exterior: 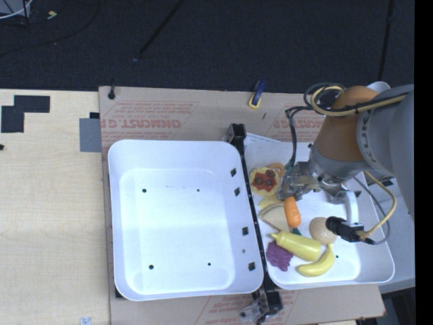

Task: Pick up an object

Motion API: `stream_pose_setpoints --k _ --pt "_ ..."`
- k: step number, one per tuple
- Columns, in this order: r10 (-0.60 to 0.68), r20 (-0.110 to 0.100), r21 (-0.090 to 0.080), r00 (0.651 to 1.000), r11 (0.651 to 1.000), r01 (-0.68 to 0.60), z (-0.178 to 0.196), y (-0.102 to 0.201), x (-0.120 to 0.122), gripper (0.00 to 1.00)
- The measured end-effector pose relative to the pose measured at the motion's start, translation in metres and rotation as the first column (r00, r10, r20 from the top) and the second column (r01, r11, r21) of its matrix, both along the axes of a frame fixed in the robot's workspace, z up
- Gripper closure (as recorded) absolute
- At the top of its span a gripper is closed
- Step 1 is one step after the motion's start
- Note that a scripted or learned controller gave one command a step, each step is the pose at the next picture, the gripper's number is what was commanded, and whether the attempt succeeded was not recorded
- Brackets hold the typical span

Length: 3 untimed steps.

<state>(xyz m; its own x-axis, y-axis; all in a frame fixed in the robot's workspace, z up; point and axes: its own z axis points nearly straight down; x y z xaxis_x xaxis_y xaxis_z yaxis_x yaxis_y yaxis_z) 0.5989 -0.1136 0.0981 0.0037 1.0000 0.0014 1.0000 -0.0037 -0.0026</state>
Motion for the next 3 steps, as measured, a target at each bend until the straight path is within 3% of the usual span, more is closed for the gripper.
stream_pose_setpoints --k 1,2,3 --pt "0.0 -0.006 0.0 1.0 1.0 0.0 -0.011 -0.009 -0.088 1.0" --pt "0.014 0.02 -0.001 1.0 1.0 -0.014 0.097 0.05 0.039 1.0" --pt "0.001 -0.008 0.001 1.0 1.0 -0.001 0.089 0.067 -0.058 1.0"
